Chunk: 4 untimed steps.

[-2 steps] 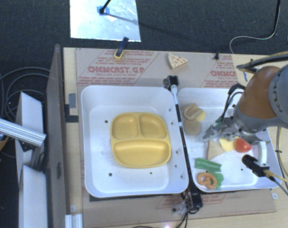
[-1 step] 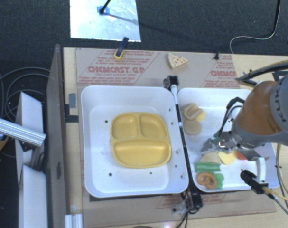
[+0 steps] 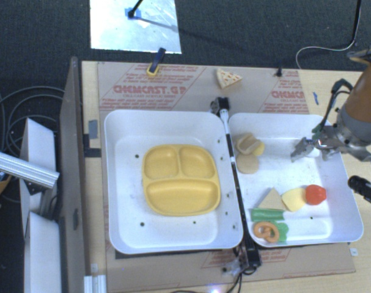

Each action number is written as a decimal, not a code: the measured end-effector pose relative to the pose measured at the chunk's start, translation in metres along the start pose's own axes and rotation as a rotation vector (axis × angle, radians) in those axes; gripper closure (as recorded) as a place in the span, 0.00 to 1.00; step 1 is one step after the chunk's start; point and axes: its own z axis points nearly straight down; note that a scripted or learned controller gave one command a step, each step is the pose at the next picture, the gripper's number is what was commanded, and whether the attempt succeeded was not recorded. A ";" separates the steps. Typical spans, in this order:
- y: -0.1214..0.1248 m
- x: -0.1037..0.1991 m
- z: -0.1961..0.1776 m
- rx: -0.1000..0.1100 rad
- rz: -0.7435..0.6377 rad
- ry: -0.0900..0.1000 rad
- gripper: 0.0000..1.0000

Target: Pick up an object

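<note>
on the bench sit two white bins side by side, touching along the middle. left bin holds a yellow divided tray, nothing else. right bin holds the small things: two tan pieces near its upper left, touching or nearly so, and a cluster along the lower edge, namely a tan wedge, a pale yellow lump, a red ball, a green strip and a pretzel. the wedge, lump and ball touch in a row. a cheese slice lies on the bench behind the bins, outside both.

arm comes in from the right, and the gripper hangs over the upper middle of the right bin, on bare floor between the tan pieces and the lower cluster. its jaws are spread apart, and nothing lies between them.

likely step: choosing or approaching a target; nothing is lifted yet.

risks, as i judge them: straight down from here the fingers would close on bare plastic. in the cluster, the things crowd each other, so a finger may land on a neighbour and push the target aside. the ball may roll from a glancing touch. the flat strip and pretzel lie low and could slip under the fingertips.
</note>
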 end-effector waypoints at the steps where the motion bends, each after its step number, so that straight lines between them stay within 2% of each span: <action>1: -0.022 -0.028 0.067 0.018 0.001 0.007 0.00; 2: -0.060 -0.026 0.088 0.010 0.002 0.007 0.00; 3: -0.056 -0.026 0.076 0.004 -0.003 0.006 1.00; 4: -0.057 0.050 -0.016 0.005 -0.013 0.009 1.00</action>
